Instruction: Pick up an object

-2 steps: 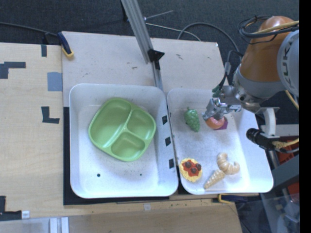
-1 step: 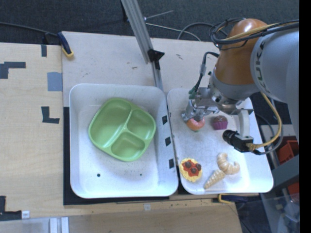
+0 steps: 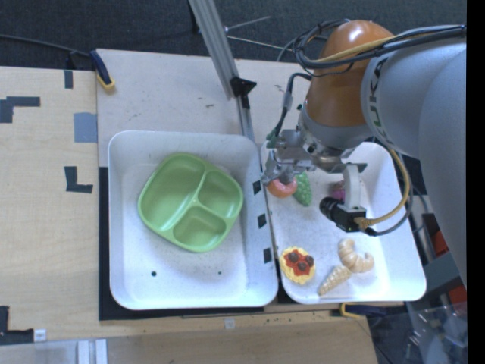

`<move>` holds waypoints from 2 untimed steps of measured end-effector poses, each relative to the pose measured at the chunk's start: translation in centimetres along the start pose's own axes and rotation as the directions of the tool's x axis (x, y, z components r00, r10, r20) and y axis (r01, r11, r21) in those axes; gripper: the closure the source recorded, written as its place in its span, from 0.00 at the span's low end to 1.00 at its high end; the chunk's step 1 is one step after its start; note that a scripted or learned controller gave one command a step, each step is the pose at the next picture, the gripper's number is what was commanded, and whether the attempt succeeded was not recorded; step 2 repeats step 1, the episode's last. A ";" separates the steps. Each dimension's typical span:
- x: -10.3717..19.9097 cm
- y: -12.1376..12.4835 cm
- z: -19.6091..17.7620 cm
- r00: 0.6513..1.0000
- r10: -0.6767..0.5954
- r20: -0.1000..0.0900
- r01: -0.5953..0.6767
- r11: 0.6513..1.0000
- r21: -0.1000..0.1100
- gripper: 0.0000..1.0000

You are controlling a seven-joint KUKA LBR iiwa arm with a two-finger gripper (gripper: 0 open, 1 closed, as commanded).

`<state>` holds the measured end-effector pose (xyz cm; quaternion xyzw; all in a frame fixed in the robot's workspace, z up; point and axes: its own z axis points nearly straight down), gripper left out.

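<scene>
Gripper (image 3: 283,174) hangs over a toy radish (image 3: 283,187) at the right bin's (image 3: 405,275) ten o'clock; whether it grips, I cannot tell. Light, stiff plastic; pinch its round body.

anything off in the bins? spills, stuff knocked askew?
Nothing stands out. The green divided plate lies flat in the left bin. In the right bin, the small tart, croissant and cone lie apart, with no spills.
</scene>
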<state>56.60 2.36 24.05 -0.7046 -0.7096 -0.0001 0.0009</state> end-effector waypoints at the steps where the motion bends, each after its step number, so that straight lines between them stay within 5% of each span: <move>1: 6.2 0.4 1.4 1.000 -0.001 0.000 0.001 1.000 0.002 1.00; 2: 6.2 0.4 1.4 1.000 -0.001 0.000 0.001 1.000 0.002 1.00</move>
